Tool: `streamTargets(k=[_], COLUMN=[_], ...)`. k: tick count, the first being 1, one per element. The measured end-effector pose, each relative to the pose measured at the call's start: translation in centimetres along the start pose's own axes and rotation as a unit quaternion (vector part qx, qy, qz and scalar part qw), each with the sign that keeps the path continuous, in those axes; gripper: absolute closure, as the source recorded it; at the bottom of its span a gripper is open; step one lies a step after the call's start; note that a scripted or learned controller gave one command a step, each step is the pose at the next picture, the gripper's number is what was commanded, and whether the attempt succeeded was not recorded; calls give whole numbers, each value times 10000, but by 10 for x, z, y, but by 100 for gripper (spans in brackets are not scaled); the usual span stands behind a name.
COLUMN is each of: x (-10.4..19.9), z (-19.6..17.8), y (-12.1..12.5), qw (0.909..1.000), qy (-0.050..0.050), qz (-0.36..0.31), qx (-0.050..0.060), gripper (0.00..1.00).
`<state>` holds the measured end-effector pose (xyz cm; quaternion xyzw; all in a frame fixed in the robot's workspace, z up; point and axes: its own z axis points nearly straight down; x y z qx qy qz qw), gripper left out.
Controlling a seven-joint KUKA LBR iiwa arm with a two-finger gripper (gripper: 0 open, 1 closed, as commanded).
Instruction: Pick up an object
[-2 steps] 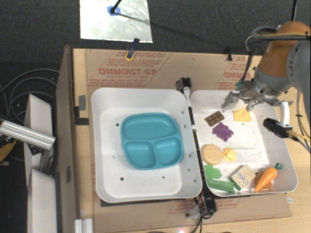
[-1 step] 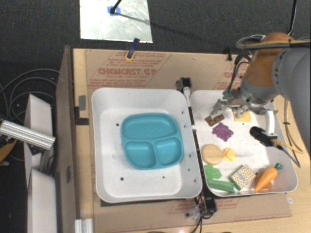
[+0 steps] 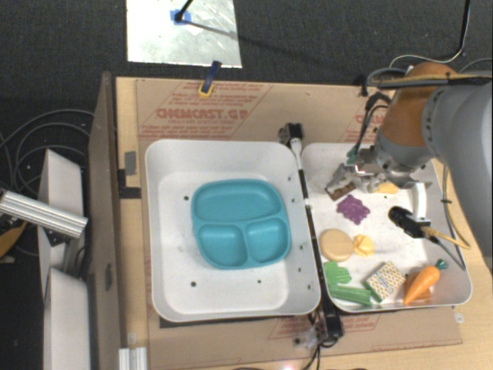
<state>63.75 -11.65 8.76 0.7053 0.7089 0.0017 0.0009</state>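
A dark carpeted floor was seen around a bench [image 3: 231, 106] covered with brown printed board, with two white bins set side by side on it. The left bin [image 3: 166, 206] was occupied by a teal divided tray [image 3: 240, 222]. The right bin [image 3: 381, 233] was loaded with small toy food.

The grey arm [image 3: 454, 129] was reached in from the right. The gripper [image 3: 341, 183] was placed low at the bin's far left part, just beside and above a purple piece [image 3: 353, 208]. Whether the gripper was spread or pressed together could not be told, and nothing was seen to be held in it.

The purple piece was judged the likely target, being nearest. It lay flat on the bin floor, apart from the wall. It looked like a small lumpy moulded toy, so it was judged light, fairly stiff and not fragile. A low profile was expected, so a grasp across its narrow width, from straight above, was judged best. Smooth plastic may slip if only an edge is pinched.

Other candidates were noted nearer the camera:
- A round tan disc [image 3: 336, 245] touched a small yellow piece [image 3: 363, 244].
- Green pieces [image 3: 343, 282] lay against the near rim.
- A patterned block [image 3: 386, 280] lay beside an orange carrot [image 3: 422, 282].

These were crowded together, so a clean grasp there was judged harder. A pale yellow bit [image 3: 387, 187] lay close under the wrist.
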Motion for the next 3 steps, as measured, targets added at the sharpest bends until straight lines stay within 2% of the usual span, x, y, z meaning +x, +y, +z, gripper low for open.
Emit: streamTargets(k=[1, 2, 3], x=[-8, -7, 87], z=[3, -8, -103], y=[-40, -38, -46], qw=[10000, 10000, 10000], qy=[-9, -8, 9], qz=[25, 13, -40], qx=[24, -8, -25], gripper=[0, 100, 100])
